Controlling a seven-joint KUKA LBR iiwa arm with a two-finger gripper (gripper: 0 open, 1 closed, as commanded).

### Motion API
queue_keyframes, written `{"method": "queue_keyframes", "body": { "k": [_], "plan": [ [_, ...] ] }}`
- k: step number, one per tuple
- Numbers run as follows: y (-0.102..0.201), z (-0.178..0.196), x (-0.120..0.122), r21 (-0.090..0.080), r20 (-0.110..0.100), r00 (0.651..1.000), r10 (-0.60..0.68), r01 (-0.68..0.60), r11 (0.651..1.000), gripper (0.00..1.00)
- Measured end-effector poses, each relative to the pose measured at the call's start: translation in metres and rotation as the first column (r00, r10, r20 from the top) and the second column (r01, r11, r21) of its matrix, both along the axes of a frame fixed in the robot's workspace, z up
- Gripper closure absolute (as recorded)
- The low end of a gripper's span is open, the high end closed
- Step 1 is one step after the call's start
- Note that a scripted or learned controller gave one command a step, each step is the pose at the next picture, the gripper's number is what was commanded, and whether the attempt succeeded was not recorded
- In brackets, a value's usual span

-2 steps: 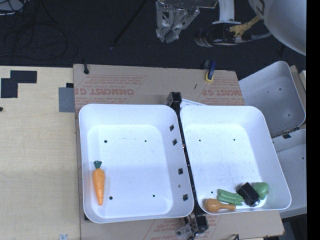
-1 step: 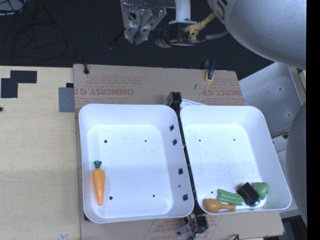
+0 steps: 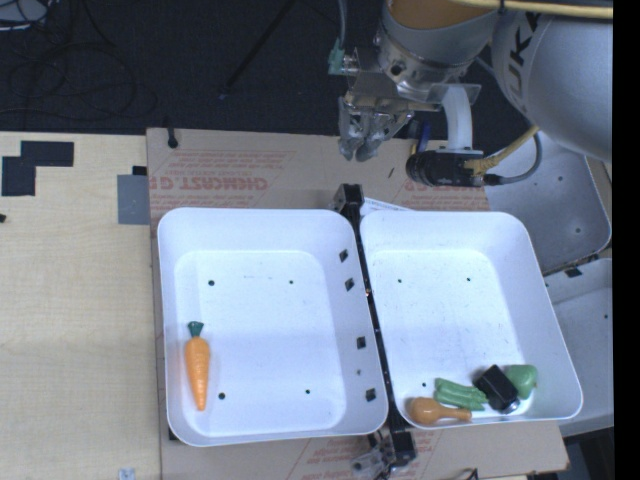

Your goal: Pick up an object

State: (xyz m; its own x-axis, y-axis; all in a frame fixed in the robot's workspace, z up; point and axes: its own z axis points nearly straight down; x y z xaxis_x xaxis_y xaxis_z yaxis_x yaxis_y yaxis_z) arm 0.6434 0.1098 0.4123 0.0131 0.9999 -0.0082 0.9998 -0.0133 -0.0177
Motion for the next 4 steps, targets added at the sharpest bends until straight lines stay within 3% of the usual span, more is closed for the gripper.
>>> {"method": "queue_keyframes", "body": {
  "k": [1, 2, 3, 4],
  "plan": [
    [0.060, 0.133, 0.000, 0.011, 0.028, 0.999, 0.019, -0.020, 1.000, 1.00],
    [0.139, 0.124, -0.003, 0.009, 0.013, 1.000, 0.021, -0.022, 1.000, 1.00],
    [0.082, 0.018, 0.000, 0.002, 0.002, 1.000, 0.008, -0.008, 1.000, 1.00],
    [0.092, 0.132, 0.000, 0.010, 0.025, 1.000, 0.015, -0.015, 1.000, 1.00]
  ]
}}
